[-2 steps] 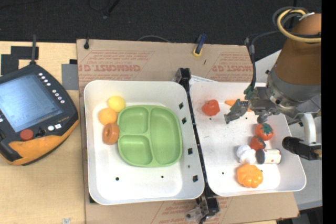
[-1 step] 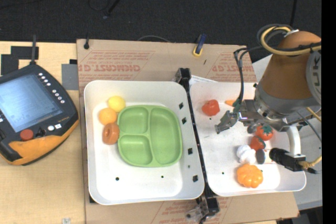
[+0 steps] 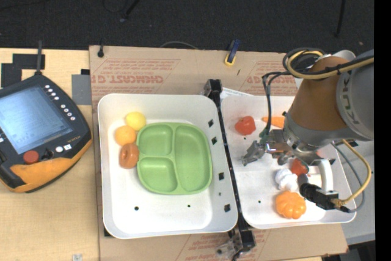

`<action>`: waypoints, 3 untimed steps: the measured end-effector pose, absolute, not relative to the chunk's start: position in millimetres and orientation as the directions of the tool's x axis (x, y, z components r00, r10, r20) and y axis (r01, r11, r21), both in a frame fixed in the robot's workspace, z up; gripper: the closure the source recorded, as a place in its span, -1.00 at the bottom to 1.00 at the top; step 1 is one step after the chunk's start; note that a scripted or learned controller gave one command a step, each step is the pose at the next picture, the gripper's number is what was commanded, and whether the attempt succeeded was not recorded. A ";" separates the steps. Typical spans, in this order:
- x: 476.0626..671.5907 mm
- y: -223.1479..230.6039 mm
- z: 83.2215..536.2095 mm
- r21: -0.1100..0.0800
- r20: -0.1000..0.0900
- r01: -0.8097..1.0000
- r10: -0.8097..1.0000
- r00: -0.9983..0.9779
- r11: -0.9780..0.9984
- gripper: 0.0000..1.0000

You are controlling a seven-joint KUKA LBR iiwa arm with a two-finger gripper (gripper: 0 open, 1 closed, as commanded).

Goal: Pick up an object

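The gripper (image 3: pixel 264 150) hangs over the right bin (image 3: pixel 256 208), fingers parted, holding nothing. A round red strawberry (image 3: pixel 245 125), no clear long axis, lies just up-left of the fingertips, apart from them.

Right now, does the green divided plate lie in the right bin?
No, the green divided plate lies in the left bin, beside the yellow, orange and brown toy foods.

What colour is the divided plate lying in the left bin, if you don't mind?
Light green, seen plainly in the camera view: the divided plate.
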State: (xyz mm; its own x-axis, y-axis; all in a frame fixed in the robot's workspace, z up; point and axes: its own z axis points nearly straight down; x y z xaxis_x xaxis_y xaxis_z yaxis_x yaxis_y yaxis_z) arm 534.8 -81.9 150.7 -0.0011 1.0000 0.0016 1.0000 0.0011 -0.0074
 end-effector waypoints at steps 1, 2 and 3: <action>533.6 -83.5 107.5 -0.007 0.002 1.000 1.000 -0.001 0.001 -1.00; 532.7 -82.0 86.0 -0.007 0.002 1.000 1.000 0.001 -0.001 -1.00; 532.7 -84.9 97.6 -0.006 0.002 1.000 1.000 0.010 -0.010 1.00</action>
